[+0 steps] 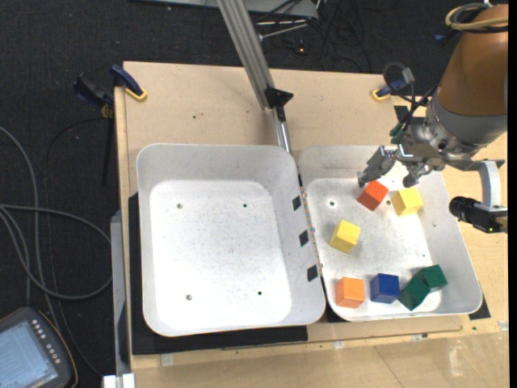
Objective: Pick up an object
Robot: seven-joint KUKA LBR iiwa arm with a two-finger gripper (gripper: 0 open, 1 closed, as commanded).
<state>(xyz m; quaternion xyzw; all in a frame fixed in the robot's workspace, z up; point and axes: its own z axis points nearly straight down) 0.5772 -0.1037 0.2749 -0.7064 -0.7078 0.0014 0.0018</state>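
Observation:
My gripper [394,173] hangs over the far part of the right bin [452,241], its fingers spread open with nothing between them. Just below its left finger lies a red-orange block [372,194], tilted on the bin floor. A yellow block [406,201] sits under its right finger. Farther toward the bin's middle rests a second yellow block [345,236]. Along the near wall stand an orange block [350,291], a blue block [385,288] and a green block [424,285].
The left bin [161,217] lies beside the right one, their walls meeting at the centre. A slanted metal pole [246,39] comes down to the bins' far junction. Clamps [129,83] hold the board's far corners. Cables trail on the floor at left.

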